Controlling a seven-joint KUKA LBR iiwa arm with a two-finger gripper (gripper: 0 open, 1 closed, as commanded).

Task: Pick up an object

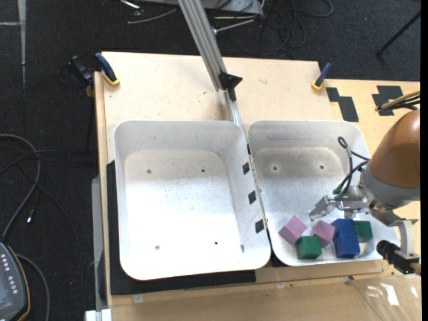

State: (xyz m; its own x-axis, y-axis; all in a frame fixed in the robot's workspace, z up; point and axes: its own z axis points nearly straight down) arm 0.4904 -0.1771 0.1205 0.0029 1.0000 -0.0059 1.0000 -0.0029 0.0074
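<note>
Blocks sit bunched in the right bin's near corner: a pink block, a green block, a second pink block, a blue block lying lengthwise toward the near rim, and a smaller green block. The left bin lies beside it. The gripper hangs just above the cluster, fingers spread, gripping nothing.

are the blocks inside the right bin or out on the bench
Inside. The blue block, green blocks and purple blocks all sit within the right bin, clustered at its near corner.
</note>
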